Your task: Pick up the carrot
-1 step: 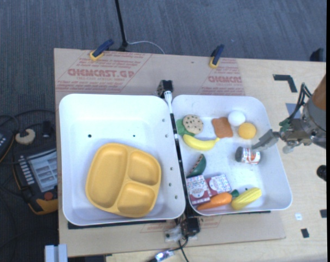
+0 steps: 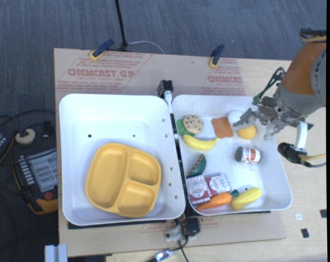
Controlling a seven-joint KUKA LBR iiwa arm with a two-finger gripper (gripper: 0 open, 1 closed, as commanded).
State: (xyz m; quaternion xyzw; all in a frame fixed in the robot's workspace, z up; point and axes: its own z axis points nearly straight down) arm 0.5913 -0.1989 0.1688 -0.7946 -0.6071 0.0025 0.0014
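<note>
1. The carrot [image 2: 216,201] lies in the right bin [image 2: 282,168], at its near edge, just in front of the red-and-white packet [image 2: 207,186] and touching or nearly touching the corn cob [image 2: 246,197] on its right.
2. Its long axis runs roughly left to right, tipped a little, with the green top at the right end beside the corn and the orange tip pointing left toward the wall between the bins.
3. The gripper [image 2: 261,123] hangs over the far right part of the same bin, just above a yellow lemon-like piece [image 2: 247,131] and beside the orange cracker [image 2: 222,127].
4. Whether the jaws are spread or closed I cannot tell; the metal parts blur together, and nothing is seen held between them.
5. From the jaws, the carrot lies toward the near side and somewhat to the left, well apart, with the small can [image 2: 247,155] between.
6. My judgement: the pick has not begun; the arm must travel nearward across the bin and set the jaws across the carrot's short width, near-to-far.
7. Risk: the crowding packet and corn leave little room for the fingers.
</note>
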